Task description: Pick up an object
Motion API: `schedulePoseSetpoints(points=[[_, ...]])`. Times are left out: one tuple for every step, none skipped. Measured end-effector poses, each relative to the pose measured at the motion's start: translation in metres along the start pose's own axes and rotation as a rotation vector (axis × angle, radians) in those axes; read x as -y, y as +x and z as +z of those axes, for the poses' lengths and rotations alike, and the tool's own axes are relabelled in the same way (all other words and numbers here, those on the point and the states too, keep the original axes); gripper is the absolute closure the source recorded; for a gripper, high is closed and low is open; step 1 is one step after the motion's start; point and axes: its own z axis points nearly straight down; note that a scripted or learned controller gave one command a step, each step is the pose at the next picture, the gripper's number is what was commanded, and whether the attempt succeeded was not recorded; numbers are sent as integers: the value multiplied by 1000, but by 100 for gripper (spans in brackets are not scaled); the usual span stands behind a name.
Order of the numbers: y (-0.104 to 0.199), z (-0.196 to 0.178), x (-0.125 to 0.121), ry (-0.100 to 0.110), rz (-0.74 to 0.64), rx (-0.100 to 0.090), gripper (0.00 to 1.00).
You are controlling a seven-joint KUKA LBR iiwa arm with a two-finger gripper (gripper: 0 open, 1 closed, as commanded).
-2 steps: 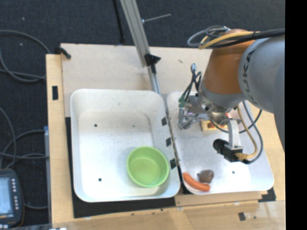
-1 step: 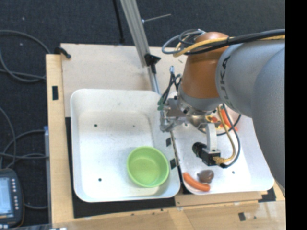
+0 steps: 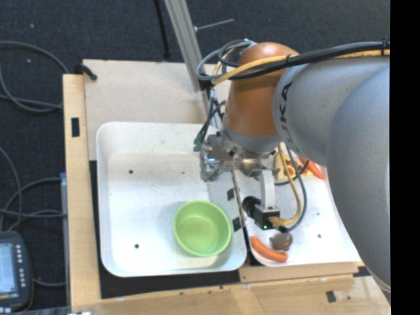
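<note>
The arm (image 3: 335,110) reaches in from the right, and its orange band (image 3: 259,90) hangs above the line where the two bins meet. Below the band the gripper (image 3: 211,164) shows as a small metal part over the right edge of the left bin (image 3: 131,189). The wrist covers most of it, so I cannot tell whether it is open or closed. A green bowl (image 3: 202,227) stands upright in the left bin, in its near right corner, close to the bin's front wall and right wall. The bowl is below the gripper in the view and apart from it. The right bin (image 3: 321,231) is largely hidden under the arm. At its near left corner lies an orange stick (image 3: 269,251), stretched along the front rim, and a brown lump (image 3: 283,240) sits just behind it, touching or nearly touching it. A second orange piece (image 3: 315,170) shows farther back in the right bin, partly covered by the arm. Both bins rest on a pale surface (image 3: 138,90), which stands on dark carpet (image 3: 79,18) with loose cables. A slanted aluminium rail (image 3: 182,31) rises from behind the bins, and a small screen unit (image 3: 8,268) lies at the lower left edge.
</note>
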Motion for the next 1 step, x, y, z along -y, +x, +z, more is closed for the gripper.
schedulePoseSetpoints(points=[[-2,0,0,1,4,1,0]])
